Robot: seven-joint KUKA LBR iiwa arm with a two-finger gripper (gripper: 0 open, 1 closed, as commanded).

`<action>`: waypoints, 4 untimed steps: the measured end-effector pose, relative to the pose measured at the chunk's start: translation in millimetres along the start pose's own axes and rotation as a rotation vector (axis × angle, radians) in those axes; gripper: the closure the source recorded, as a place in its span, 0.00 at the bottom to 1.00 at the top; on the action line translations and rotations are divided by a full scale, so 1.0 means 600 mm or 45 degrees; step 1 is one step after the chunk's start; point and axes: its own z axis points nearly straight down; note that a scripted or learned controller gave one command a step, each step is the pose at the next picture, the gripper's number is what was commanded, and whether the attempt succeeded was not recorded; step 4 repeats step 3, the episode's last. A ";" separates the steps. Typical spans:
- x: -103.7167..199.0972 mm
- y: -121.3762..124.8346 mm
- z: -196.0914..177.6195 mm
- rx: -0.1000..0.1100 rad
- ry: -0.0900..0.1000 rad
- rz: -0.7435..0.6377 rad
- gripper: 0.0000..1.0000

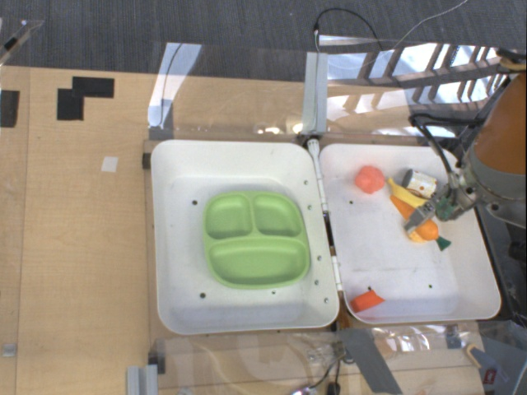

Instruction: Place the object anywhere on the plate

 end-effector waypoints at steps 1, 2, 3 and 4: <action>0.108 0.127 0.037 0.002 0.003 -0.143 1.00; 0.215 0.152 -0.008 0.000 0.002 -0.156 1.00; 0.215 0.151 -0.008 0.000 0.002 -0.156 0.00; 0.215 0.151 -0.008 0.000 0.002 -0.156 0.00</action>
